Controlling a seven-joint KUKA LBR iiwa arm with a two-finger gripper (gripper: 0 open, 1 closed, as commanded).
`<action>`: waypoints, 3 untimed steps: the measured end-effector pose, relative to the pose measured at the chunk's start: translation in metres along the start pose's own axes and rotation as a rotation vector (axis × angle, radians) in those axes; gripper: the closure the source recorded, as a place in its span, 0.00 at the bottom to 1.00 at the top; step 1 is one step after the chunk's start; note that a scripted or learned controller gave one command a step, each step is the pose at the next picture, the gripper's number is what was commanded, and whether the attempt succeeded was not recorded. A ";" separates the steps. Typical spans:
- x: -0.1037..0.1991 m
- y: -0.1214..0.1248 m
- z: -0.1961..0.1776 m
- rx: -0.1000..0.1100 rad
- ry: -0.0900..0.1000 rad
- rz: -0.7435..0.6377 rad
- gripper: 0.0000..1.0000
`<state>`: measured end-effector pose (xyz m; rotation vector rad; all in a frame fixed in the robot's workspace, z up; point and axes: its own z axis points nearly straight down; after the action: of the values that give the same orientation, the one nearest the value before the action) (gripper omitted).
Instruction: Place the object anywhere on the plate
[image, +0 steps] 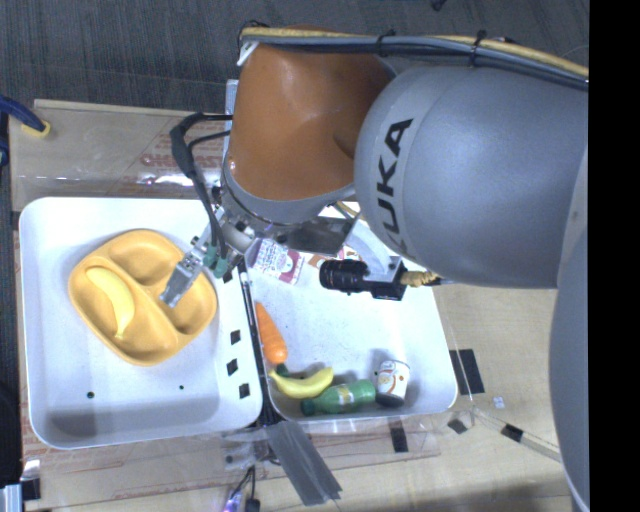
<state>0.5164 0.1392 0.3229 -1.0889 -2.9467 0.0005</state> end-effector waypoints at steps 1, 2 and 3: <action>0.000 0.000 0.000 0.000 0.000 0.000 0.00; 0.000 0.000 0.000 0.000 0.000 0.000 0.00; 0.000 0.000 0.000 0.000 0.000 0.000 0.00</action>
<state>0.5164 0.1392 0.3229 -1.0890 -2.9467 0.0004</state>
